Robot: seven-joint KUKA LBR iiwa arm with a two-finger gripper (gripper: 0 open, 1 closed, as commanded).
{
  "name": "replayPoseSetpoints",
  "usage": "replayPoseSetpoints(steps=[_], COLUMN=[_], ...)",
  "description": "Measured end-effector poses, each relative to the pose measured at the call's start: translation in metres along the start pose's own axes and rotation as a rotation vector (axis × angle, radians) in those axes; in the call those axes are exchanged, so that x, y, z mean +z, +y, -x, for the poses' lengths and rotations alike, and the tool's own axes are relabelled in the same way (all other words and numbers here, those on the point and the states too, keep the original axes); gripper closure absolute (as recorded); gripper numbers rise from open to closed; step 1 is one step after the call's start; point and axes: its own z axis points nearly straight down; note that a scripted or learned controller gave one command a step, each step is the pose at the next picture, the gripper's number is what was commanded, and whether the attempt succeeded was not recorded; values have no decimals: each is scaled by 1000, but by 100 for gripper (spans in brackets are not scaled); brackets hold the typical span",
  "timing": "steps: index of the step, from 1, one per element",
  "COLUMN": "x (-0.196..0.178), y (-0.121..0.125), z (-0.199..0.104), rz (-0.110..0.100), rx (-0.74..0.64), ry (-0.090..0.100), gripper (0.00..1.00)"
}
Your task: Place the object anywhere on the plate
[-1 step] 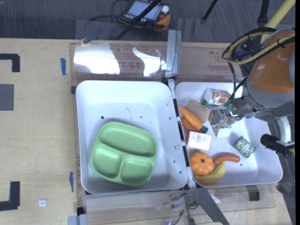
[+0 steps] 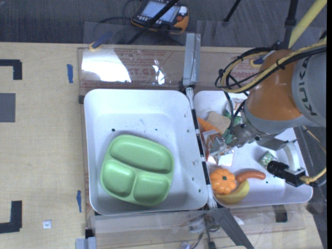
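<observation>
Orange and small, a toy pumpkin lies nearest us in the right bin, touching a yellow banana and a red sausage – we see more toys piled behind it. In the left bin the green divided plate sits with its compartments bare. Farther back the gripper hangs low over the clutter – we cannot tell how its jaws stand

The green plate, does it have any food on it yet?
No, not yet. The green plate in the left bin shows bare compartments. The toy pumpkin sits in the right bin.
</observation>
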Motion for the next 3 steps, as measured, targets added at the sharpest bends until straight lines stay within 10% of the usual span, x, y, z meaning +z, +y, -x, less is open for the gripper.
replayPoseSetpoints(steps=[1,2,3], x=[-6,-7,-4], y=[-13,-14,-6], z=[-35,-35,-70], rz=[10,6,12], rx=[-336,-423,-601], ry=[-41,-42,-5], gripper=[100,100,100])
